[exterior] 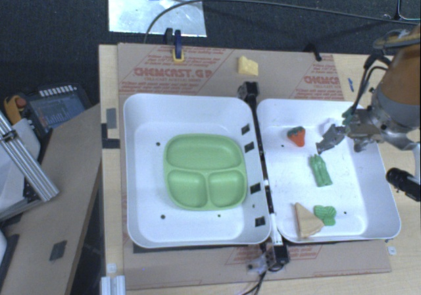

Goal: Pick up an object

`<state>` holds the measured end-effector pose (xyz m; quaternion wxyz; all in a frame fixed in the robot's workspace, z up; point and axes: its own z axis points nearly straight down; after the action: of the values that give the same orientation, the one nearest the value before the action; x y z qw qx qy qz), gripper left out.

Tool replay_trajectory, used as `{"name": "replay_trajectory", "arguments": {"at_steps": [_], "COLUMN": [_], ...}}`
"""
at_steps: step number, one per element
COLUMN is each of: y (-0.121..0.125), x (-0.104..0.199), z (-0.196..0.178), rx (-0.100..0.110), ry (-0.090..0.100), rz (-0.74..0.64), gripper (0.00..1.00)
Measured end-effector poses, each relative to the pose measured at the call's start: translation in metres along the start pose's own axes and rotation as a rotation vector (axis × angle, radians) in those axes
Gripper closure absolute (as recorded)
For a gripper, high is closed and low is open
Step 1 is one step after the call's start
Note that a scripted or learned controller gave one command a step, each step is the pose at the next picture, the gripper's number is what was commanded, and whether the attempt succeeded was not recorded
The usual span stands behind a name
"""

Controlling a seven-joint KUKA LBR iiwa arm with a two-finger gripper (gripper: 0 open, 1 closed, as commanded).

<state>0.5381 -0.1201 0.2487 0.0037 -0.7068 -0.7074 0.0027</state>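
From above, I see two shallow white bins side by side on the table (112,175). The left bin (141,155) holds a green divided plate (204,172). The right bin (375,188) holds four small things: a red and orange toy, perhaps a strawberry (297,135), near the upper left; a long green piece (320,171) in the middle; and, by the lower edge, a tan wedge (306,220) just beside a small green lump (325,214).

My arm reaches in from the right, and the gripper (329,137) hangs over the right bin, between the strawberry and the long green piece. Whether it is open or shut I cannot tell; it looks dark and blurred, and nothing shows between its tips.

I judge the risk to be a miss. The gripper sits above bare bin floor between two targets, so a straight descent could close on nothing or nudge the strawberry aside. The small pieces may also slide on the smooth floor.
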Motion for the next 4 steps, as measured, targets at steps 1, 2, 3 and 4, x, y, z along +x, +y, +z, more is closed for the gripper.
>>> {"name": "replay_trajectory", "arguments": {"at_steps": [1,2,3,4], "y": [0.002,-0.001,0.002,0.005], "x": [0.0,0.009,0.009,0.009], "z": [-0.005,0.053,0.116,0.163], "rx": [-0.011,-0.006,-0.005,-0.014], "ry": [-0.002,0.0,-0.001,-0.001], "rz": [-0.002,-0.001,0.0,-0.001], "gripper": [0.0,0.0,0.0,0.0]}}
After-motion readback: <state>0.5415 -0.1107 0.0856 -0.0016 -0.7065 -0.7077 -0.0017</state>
